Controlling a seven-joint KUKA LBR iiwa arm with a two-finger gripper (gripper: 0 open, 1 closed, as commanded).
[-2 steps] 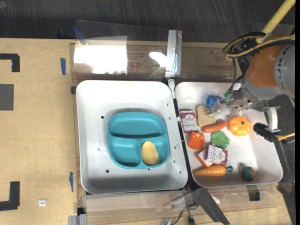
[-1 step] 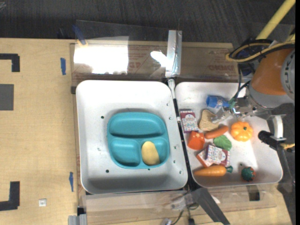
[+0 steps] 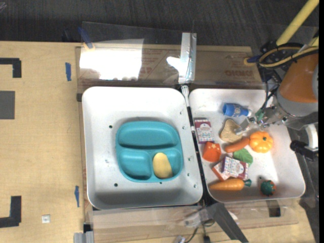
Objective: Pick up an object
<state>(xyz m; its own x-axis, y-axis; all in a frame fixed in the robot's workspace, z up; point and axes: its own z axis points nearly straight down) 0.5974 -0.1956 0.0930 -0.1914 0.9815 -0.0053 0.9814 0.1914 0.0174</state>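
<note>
My gripper (image 3: 259, 118) hangs low over the right bin (image 3: 293, 158), reaching in from the right under the arm's orange band (image 3: 299, 81). It sits just above an orange pumpkin-like toy (image 3: 260, 142) and right of a tan bread slice (image 3: 230, 131). A blue object (image 3: 234, 109) lies to its upper left. An orange carrot (image 3: 237, 146) rests against the pumpkin toy. Nothing is visibly held.
The right bin also holds a small red-and-white box (image 3: 204, 130), a red pepper (image 3: 211, 151), a snack packet (image 3: 232, 168), a second carrot (image 3: 227, 185) and a small green toy (image 3: 267, 187). The left bin (image 3: 96, 135) bears a teal divided plate (image 3: 136, 148) with a yellow potato (image 3: 162, 165).
</note>
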